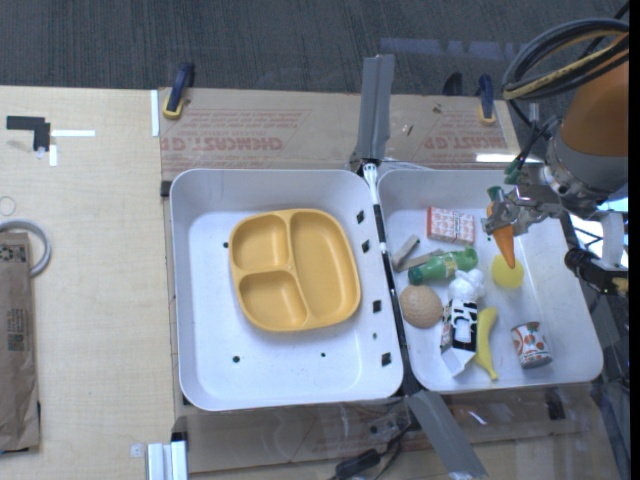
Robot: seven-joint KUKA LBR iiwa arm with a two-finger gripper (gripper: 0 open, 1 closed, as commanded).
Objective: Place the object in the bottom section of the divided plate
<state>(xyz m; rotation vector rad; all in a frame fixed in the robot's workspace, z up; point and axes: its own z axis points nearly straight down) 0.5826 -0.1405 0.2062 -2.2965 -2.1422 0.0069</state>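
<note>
Two-finger gripper (507, 218) closed on orange plastic carrot (505, 244), point hanging below fingers; transfer step apparently, next carry to yellow divided plate (296, 268), bottom section

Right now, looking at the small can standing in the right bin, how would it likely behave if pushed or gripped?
The can stands upright near the bin's front right corner; a high push would probably tip it. On its side, its round body would likely roll. It looks rigid, so it probably won't deform, though the smooth wall may slip.
</note>
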